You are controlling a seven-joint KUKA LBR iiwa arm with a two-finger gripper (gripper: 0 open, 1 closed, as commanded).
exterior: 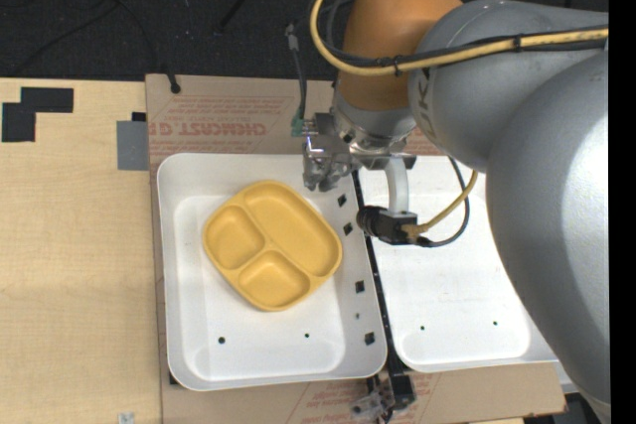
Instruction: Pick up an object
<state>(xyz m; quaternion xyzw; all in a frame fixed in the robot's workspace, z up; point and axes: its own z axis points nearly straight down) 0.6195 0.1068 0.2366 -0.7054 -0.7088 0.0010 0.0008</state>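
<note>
The yellow divided tray (272,243) lay flat in the left bin (189,353), nothing else beside it. My fingers (324,170) hung over that bin's far right corner, just past the tray's rim; whether they stood wide or narrow I couldn't tell. I judged I was approaching: next, lower onto the rim.

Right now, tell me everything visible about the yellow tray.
The yellow tray is a rounded, divided plate, seemingly plastic, with three compartments: a long one along its far side and two smaller ones nearer the camera. It lies flat, turned at an angle, on the floor of the left bin. The gripper is above its far right edge.
</note>
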